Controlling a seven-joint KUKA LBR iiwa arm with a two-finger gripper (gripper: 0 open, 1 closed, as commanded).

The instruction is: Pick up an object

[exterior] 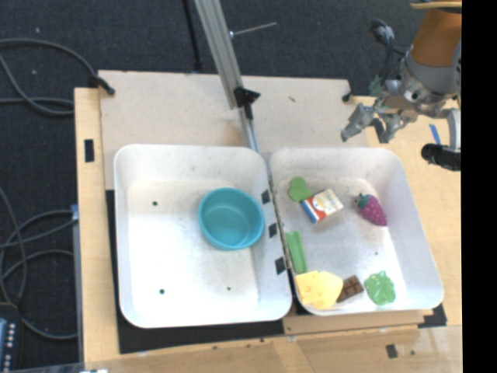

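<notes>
The arm [435, 33] hangs above the far right corner of the bench, outside the right bin [411, 200]; its gripper [371, 124] shows two fingers spread apart with nothing between them. No single thing is named by the task; the nearest candidate is probably the purple grape bunch [372, 209], which lies in the right bin near the far right side, its long axis running slantwise from upper left to lower right, the narrow tip toward the near edge. The risks look plain: the bunch is small and rounded, so the fingers could slip off it or push it against the wall; the small box [321, 205] lies near it, tilted, and a descent aimed badly could nudge it instead; closing along the long axis rather than across it would likely miss. The blue bowl [231, 218] sits well apart in the left bin [140, 208].
</notes>
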